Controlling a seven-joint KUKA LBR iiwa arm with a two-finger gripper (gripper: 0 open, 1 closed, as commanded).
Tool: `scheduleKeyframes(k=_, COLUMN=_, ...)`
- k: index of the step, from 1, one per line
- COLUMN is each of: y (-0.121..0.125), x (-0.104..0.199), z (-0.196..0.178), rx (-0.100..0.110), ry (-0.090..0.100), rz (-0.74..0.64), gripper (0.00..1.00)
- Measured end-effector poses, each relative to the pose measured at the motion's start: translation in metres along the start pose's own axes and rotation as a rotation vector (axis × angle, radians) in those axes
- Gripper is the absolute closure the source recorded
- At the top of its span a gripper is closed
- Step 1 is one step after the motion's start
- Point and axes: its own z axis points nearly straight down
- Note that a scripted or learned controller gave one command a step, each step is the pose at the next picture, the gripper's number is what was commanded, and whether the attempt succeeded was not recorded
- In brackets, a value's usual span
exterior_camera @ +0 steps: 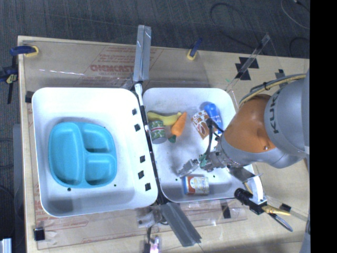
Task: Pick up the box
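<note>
- Far to the left of the box, in the left bin (42, 194), lies a blue divided plate (81, 153). It plays no part in this pick.
- Nearer the box on its left, in the right bin (227, 96), a small can (157, 131) stands with a banana (163, 118) behind it. A carrot (178, 124) lies just beside the box.
- The box (200, 124), patterned orange and white, lies in the far half of the right bin. Its long axis seems to run from the far wall towards the near one, slanting a little rightward at the near end. The picture is too coarse to say which end is the top.
- Below the box and slightly to its left, the gripper (188, 166) hangs low over the bin floor, apart from the box. I cannot tell how far open it is, and I see nothing held in it.
- Below the box, past the gripper, lies a red-and-white container (197, 184).
- Touching or nearly touching the box on its right is a blue bottle (210, 110); the arm (253, 133) is further right.
- Risks, as I judge them:
  - The carrot and bottle crowd both long sides of the box, so a descent could land on a neighbour or shove the box.
  - The gripper is closer to the container than to the box, so it might close on the wrong thing.
</note>
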Motion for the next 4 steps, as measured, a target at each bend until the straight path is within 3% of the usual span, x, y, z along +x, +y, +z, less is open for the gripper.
scheduleKeyframes(k=1, y=0.005, x=0.028, z=0.001, rx=0.002, ry=0.002, rz=0.15, gripper=0.0)
scheduleKeyframes(k=2, y=0.07, x=-0.019, z=0.0, rx=-0.001, ry=0.0, rz=0.129, gripper=0.0)
scheduleKeyframes(k=3, y=0.013, x=-0.01, z=0.001, rx=0.001, ry=0.001, rz=0.092, gripper=0.0)
scheduleKeyframes(k=4, y=0.08, x=-0.029, z=0.0, rx=0.0, ry=-0.001, rz=0.184, gripper=0.0)
